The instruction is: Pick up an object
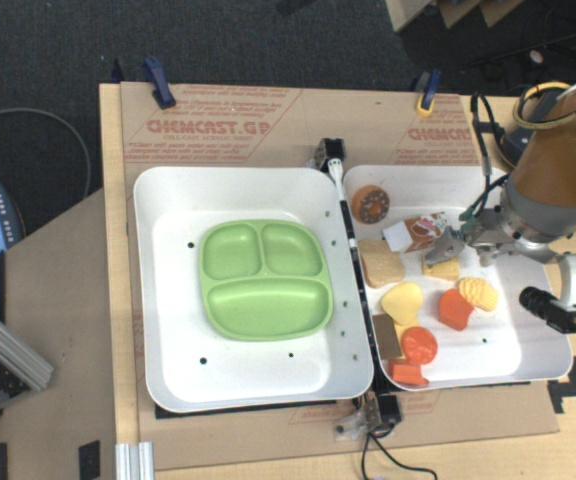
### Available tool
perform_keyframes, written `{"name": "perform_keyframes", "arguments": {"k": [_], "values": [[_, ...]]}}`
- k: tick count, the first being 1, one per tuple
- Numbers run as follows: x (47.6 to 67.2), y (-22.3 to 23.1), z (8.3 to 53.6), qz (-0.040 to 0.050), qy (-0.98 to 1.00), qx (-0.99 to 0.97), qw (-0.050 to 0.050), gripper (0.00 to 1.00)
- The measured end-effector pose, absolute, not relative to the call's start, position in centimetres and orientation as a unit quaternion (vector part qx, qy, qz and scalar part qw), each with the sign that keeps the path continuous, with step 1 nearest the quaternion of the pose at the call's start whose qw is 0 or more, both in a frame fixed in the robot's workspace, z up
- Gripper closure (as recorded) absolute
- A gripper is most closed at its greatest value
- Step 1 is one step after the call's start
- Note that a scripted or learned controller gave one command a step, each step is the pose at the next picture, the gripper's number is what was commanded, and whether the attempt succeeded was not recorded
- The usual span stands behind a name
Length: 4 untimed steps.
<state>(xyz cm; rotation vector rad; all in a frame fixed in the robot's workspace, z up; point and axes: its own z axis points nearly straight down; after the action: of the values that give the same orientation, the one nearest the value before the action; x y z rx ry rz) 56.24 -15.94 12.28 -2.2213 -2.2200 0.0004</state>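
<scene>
My gripper (449, 248) reaches in from the right and hangs low over the middle of the right bin (538, 358). It is right above a yellow wedge (444, 269) and beside a red and white packet (426, 228). Close by lie a tan bread slice (381, 264), a pale yellow lump (402, 301), an orange-red block (455, 309) and a yellow ridged piece (479, 292). A chocolate doughnut (372, 204) sits at the bin's far left corner. I see nothing lifted off the bin floor.
The left bin (168, 268) holds a green divided plate (265, 277). A red tomato (419, 344), an orange piece (408, 373) and a brown bar (386, 337) lie at the right bin's near left. Blue clamps (158, 81) grip the board's far edge.
</scene>
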Motion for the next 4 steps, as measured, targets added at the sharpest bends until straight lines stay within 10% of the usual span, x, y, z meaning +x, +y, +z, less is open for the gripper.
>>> {"name": "perform_keyframes", "arguments": {"k": [1,2,3,4], "values": [[50.9,-14.4,9.1,-0.0050,-0.707,-0.707,-0.014,0.00],[62.4,-14.7,8.7,-0.0030,-0.709,-0.705,-0.005,0.00],[65.8,-17.9,8.1,0.0136,-0.712,-0.702,0.028,0.00],[57.9,-22.1,8.6,-0.0035,-0.707,-0.707,0.006,0.00]]}}
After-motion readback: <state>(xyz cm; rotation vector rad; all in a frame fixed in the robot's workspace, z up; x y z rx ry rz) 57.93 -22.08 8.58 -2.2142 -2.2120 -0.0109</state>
